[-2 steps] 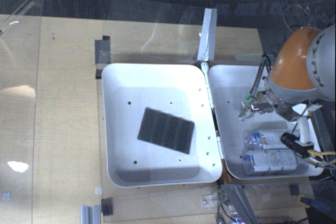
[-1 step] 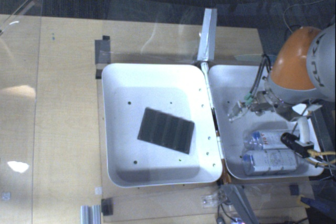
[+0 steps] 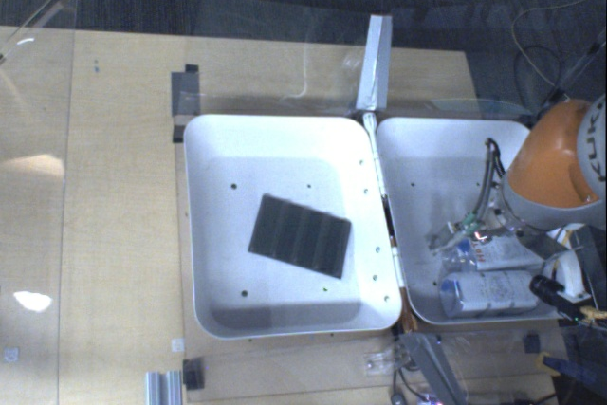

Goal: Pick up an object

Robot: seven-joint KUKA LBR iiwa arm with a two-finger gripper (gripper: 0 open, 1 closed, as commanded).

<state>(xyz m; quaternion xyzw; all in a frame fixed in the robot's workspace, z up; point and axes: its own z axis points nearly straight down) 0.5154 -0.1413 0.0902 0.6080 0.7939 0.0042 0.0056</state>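
Gripper low in right bin, dark ridged slab in left bin

Soft, slightly blurry overhead light; glare on left bench.

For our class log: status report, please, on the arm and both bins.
Pincer low in right bin, over clutter. Dark ridged pad flat in left bin, untouched. Nothing blocking pad.

The arm reaches in over the right bin from its right edge, its orange band sitting above the wrist near the bin's far right corner. The wrist angles down toward the bin's near right corner, where the end effector hangs low amid cables, its detail too cluttered to read.
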